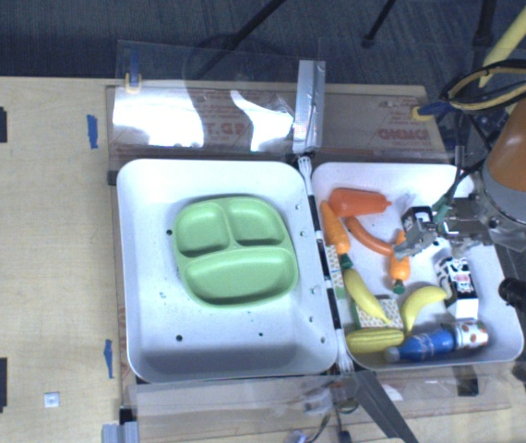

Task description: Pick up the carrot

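Observation:
Several orange pieces lie in the right bin [508,335]. A slim tapered carrot [336,230] rests along the bin's left wall. A thicker orange piece [359,200] lies at the back, with a curved orange one [372,237] in front of it. A short orange stub [400,267] sits just under my gripper [413,238]. The gripper hangs low over the middle of the right bin, to the right of the slim carrot and apart from it. Whether the stub is touched or held is not visible.
Two yellow bananas [363,295] [422,302], a yellow corn-like piece [375,340], a blue bottle [429,343] and small black-and-white toys [457,278] crowd the right bin's front. The left bin [143,247] holds a green divided plate [233,248]. Cables and a stand rise at the right.

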Robot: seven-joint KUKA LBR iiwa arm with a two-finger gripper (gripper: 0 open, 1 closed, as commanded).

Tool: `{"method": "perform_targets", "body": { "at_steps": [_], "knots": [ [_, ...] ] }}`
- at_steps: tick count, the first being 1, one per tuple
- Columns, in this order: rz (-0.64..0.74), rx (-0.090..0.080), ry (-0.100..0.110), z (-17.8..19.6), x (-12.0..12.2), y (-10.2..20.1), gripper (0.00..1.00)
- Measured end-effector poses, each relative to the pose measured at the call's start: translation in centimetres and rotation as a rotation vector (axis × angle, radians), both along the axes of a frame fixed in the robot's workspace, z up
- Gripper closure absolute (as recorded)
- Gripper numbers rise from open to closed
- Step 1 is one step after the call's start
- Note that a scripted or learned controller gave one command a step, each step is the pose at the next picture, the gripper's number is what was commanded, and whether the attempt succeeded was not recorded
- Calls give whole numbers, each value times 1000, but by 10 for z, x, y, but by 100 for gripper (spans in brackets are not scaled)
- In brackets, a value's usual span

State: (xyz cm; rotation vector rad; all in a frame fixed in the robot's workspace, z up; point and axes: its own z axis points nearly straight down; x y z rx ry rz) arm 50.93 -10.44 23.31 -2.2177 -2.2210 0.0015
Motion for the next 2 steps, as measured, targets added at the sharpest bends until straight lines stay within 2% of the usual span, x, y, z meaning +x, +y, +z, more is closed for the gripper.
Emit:
{"method": "perform_targets", "body": {
  "at_steps": [1, 2],
  "knots": [
    [150, -2, -6, 25, 21, 39, 0],
    [258, -1, -3, -94, -30, -9, 0]
  ]
}}
